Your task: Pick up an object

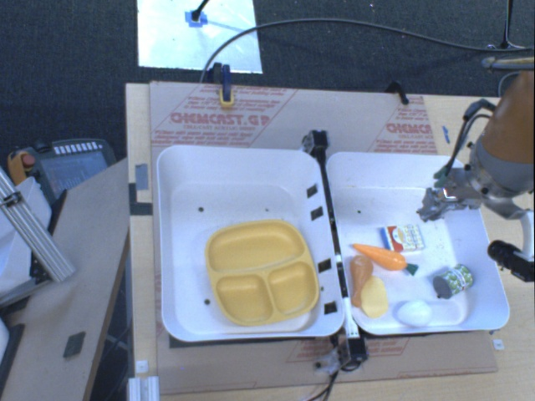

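**Sam:** Where is the claw (440, 197)?

**Mia:** It is on the right side, up above the right bin (501, 307), near the bin's back right part. The grey arm (506, 136) comes in from the right and has an orange part above the wrist.

**Sam:** Is the claw wide or shut?

**Mia:** I cannot tell. It looks small and dark from up here. I see nothing in it.

**Sam:** What is in the right bin?

**Mia:** A little box (403, 237) with red, white and blue on it lies near the middle. Just in front of it is an orange carrot (382, 256), lying sideways with its green end to the right. Below the carrot is a yellow pear-shaped toy (374, 297), and a small orange piece (360, 272) sits right beside it, close to the wall between the bins. A white egg (413, 312) is near the front edge. A small can (454, 281) with green on it lies tipped over toward the right.

**Sam:** Is the claw touching any of them?

**Mia:** No. The little box is the nearest one, and it is still apart from the claw.

**Sam:** And the left bin (180, 224)?

**Mia:** It has a yellow tray (261, 270) with three parts, one big and two small. Both bins sit on brown cardboard (276, 115) on the bench.
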Controlling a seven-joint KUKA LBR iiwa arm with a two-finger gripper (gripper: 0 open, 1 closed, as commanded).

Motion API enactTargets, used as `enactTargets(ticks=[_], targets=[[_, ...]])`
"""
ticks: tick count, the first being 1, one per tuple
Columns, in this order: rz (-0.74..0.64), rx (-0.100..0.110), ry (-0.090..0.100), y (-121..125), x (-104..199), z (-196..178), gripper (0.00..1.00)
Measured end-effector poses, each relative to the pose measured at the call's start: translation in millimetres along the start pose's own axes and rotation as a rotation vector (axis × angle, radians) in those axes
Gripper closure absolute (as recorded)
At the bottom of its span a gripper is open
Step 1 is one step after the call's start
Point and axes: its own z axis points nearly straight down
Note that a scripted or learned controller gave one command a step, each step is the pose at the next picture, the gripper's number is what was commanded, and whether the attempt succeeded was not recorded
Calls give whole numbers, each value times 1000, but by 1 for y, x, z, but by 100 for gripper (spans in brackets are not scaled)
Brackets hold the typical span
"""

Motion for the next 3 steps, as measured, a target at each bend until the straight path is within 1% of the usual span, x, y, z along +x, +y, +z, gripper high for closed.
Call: enactTargets(ticks=[2,3], targets=[[-1,1,1,8,110,16,100],[0,1,0,10,153,13,100]])
